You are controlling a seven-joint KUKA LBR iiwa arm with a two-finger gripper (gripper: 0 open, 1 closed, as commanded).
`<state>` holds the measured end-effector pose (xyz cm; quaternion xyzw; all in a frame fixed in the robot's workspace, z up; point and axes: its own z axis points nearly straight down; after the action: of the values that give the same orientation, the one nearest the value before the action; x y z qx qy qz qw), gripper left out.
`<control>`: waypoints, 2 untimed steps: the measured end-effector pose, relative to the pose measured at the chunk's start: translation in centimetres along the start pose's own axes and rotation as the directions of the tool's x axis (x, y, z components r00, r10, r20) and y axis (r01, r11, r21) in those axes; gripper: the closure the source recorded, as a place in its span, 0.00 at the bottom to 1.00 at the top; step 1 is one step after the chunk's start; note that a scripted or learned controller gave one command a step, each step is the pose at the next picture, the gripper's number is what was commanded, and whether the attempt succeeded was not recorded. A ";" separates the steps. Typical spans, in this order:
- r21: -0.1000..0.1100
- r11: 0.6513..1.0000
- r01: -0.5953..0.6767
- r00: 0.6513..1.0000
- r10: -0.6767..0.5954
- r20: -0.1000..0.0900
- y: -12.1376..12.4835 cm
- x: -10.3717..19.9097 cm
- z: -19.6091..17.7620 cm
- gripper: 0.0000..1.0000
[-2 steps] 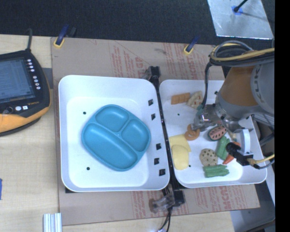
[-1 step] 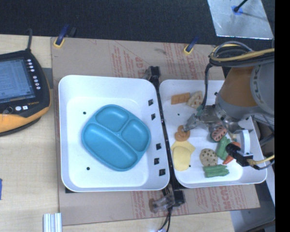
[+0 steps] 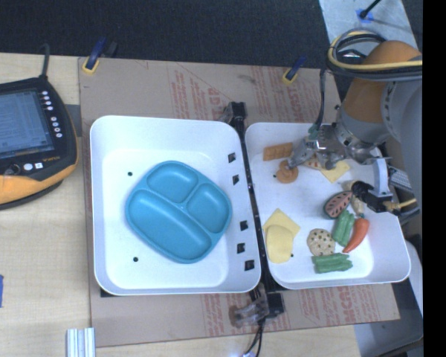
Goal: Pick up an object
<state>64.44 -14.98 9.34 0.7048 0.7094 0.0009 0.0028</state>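
1. In the right bin (image 3: pixel 386 270), near its far edge, a small brown disc (image 3: pixel 286 173) lies just left of and nearer the camera than the gripper (image 3: pixel 312 151)
2. Whether the gripper is parted or closed I cannot tell; nothing shows held in it
3. A brown strip (image 3: pixel 277 152) lies just beyond the disc, a yellow wedge (image 3: pixel 334 172) to its right
4. Open floor lies nearer the camera; the bin's left wall is close, limiting room that way
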 end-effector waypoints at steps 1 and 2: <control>0.011 1.000 -0.009 1.000 0.009 -0.003 -6.0 -6.6 0.1 0.00; 0.011 1.000 -0.002 1.000 0.002 -0.005 -12.8 0.0 0.0 0.00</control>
<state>51.59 -15.02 9.24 0.7055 0.7087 -0.0012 -0.0032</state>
